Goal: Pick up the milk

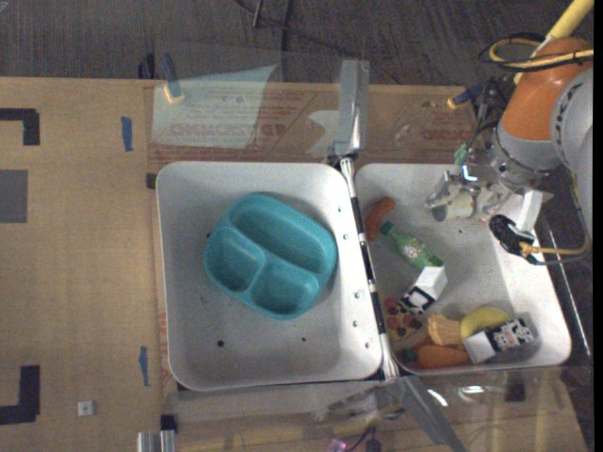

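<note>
A small white milk carton (425,289) with black cow patches lies tilted near the middle of the right bin (528,281). A second carton with the same cow pattern (501,338) lies on its side at the bin's front right, against a yellow banana (482,318). My gripper (460,202) hangs over the bin's back part, well behind both cartons and apart from them. Nothing shows between its tips.
The right bin also holds an orange sausage-like toy (379,217), a green bottle (411,246), a pizza slice (402,325), a tan pastry (443,329) and a carrot (440,356). A teal divided plate (271,253) lies in the left bin (188,328).
</note>
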`<action>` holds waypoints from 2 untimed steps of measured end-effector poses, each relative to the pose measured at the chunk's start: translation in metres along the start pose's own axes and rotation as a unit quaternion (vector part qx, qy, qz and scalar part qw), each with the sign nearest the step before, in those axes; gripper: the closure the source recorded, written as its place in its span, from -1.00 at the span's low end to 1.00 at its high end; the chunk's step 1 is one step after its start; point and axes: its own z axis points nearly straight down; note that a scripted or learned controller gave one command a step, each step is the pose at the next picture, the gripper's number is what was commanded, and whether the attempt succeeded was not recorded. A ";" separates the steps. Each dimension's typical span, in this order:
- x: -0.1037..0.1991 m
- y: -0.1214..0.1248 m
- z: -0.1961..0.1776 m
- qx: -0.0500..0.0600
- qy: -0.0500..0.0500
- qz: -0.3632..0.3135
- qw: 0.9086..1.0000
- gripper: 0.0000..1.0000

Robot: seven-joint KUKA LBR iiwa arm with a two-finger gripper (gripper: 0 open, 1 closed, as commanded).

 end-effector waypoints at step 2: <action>0.034 -0.136 0.003 -0.031 -0.013 0.079 0.996 1.00</action>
